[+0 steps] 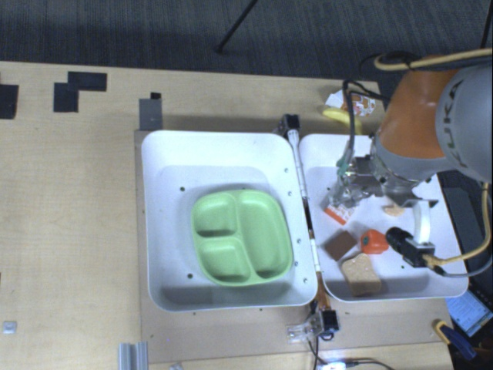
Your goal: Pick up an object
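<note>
Orange-banded arm [420, 122] leans in from the right, gripper [353, 185] low over the right bin [439, 284] above a small red-and-white piece [336, 211]; whether it is spread or pinching cannot be told. Nearby lie one brown block [339, 245], one orange-red toy [373, 241], one tan slice [361, 273]; left bin [158, 206] holds one green tray [240, 236], likely out of play.
</note>
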Tool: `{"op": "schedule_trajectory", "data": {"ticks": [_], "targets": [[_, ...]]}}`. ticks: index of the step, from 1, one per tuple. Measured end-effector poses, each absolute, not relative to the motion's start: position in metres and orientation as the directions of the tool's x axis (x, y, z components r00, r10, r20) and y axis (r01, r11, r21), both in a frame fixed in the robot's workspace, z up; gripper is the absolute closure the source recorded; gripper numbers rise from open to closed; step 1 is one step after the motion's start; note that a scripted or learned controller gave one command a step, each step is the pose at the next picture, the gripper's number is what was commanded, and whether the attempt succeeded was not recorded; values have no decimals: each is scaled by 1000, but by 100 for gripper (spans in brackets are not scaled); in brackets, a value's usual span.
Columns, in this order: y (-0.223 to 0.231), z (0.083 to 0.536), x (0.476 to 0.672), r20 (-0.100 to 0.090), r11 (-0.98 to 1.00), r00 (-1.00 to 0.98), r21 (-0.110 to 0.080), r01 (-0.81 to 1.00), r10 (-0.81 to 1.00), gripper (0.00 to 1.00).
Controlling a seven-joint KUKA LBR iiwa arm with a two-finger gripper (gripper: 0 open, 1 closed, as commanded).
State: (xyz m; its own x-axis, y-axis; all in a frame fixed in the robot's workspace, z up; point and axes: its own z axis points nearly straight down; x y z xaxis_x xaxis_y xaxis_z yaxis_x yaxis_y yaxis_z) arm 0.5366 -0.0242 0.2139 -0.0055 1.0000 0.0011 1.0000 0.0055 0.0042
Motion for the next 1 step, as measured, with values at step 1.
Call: {"op": "schedule_trajectory", "data": {"ticks": [1], "targets": [[-25, 213, 536, 0, 6, -6, 3, 1000, 1000, 0]]}}
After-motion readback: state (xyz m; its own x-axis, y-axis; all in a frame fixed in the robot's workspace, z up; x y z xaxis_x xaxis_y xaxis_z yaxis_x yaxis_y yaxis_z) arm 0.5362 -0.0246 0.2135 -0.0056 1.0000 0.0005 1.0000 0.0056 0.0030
